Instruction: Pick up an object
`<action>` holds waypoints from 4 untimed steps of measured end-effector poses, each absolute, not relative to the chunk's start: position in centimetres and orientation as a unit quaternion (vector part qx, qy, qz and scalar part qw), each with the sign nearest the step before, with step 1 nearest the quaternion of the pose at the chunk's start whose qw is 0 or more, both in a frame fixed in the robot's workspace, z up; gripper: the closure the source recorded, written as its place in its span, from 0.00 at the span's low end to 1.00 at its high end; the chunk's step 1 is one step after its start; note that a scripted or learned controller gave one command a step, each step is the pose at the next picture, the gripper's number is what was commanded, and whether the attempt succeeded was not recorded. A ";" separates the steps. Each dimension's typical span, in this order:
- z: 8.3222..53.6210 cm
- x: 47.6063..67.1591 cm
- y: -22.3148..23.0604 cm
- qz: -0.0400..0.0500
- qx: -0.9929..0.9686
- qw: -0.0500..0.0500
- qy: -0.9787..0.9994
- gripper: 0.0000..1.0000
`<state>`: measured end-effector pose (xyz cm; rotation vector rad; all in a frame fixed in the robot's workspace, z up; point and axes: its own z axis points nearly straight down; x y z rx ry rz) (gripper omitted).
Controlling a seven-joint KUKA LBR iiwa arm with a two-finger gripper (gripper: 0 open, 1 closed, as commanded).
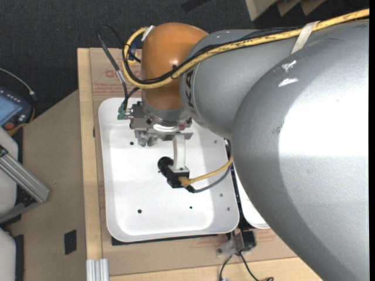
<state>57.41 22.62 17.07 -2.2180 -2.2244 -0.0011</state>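
Observation:
My gripper (pixel 153 134) hangs low over the far half of the left white bin (pixel 126 215), under the orange band of the wrist (pixel 167 57). The wrist and the grey arm (pixel 281 110) cover it from above, so what lies straight under it is hidden. The bare floor of the left bin shows a few small dark dots around its near half.
A sliver of the right white bin (pixel 253 212) peeks out under the arm. The pale wooden bench (pixel 94 157) frames the bins. Off the bench at the left are a metal rail (pixel 23 177) and a blue-screened device (pixel 10 107).

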 end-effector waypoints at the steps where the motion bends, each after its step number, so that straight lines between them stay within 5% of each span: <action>1: 18.6 57.0 22.4 -0.001 -0.707 0.000 -0.707 1.00; 2: 17.0 56.3 22.4 0.002 -0.708 0.001 -0.706 1.00; 3: 18.6 49.4 22.1 0.003 -0.707 0.003 -0.707 1.00; 4: 10.9 47.6 22.4 0.006 -0.707 0.003 -0.707 1.00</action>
